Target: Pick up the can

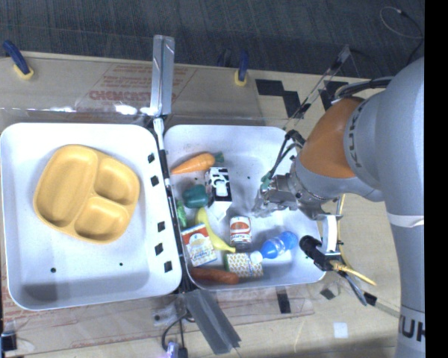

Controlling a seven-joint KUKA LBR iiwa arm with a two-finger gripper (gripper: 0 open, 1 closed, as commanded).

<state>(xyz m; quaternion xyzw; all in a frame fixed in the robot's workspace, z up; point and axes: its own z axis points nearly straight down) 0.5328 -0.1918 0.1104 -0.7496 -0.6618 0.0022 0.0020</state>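
the can (240,230) stands upright in the right bin (243,134), between a banana (213,231) and a blue bottle (277,245). the arm's jaws (267,200) hover just beside it to the right; whether they are open cannot be told. a yellow tray (87,193) lies in the left bin (75,283).

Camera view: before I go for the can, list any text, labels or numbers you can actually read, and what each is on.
"KU", large white letters cut off at the frame edge, on the arm's base.
Red printing on the sheet behind the bins: blurred, unreadable.
Can label: red and white, too small to read.
Red and white carton: print too small to read.
Black and white box: markings unreadable.
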